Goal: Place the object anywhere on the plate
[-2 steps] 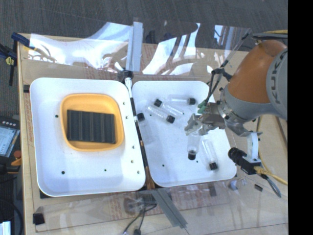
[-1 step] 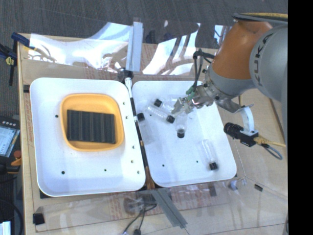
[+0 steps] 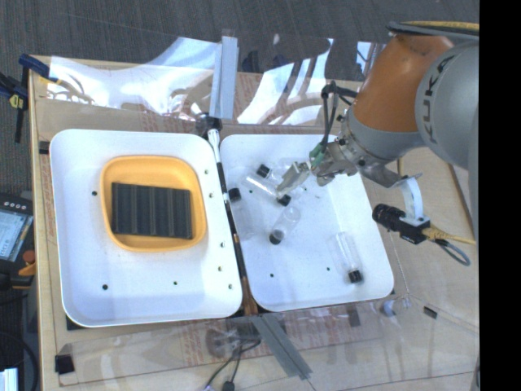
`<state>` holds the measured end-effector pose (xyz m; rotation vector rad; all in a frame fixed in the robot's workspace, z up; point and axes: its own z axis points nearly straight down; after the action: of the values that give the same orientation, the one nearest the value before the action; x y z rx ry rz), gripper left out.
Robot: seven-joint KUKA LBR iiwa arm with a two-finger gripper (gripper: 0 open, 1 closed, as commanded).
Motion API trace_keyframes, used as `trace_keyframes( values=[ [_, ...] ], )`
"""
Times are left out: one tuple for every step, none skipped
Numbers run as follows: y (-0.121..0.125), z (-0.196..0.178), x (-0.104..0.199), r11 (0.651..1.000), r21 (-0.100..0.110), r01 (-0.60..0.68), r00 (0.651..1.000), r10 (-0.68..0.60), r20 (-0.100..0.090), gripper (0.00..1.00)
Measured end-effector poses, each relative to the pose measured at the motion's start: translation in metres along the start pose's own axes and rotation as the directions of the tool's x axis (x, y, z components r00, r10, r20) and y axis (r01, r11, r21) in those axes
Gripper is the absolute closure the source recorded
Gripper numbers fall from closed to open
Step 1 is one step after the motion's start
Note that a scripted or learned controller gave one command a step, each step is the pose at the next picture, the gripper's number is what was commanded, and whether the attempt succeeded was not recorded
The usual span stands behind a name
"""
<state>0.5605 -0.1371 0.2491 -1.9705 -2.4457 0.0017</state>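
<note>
I saw no legible writing as the gripper, its state unclear to me, hung over the right bin; the plate lay in the left bin.

The plate sits in the left bin. Several vials lie scattered in the right bin, the gripper above them.

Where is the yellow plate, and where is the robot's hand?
yellow plate [image 3: 186, 169]: camera view, on its bare yellow rim, upper right corner.
hand [image 3: 286, 187]: camera view, at its tip over the right bin.
</note>
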Motion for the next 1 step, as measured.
trace_keyframes(
  values=[
    [0.0000,0.0000,0.0000,1.000,0.000,0.000,1.000,0.000,0.000,0.00]
  ],
)
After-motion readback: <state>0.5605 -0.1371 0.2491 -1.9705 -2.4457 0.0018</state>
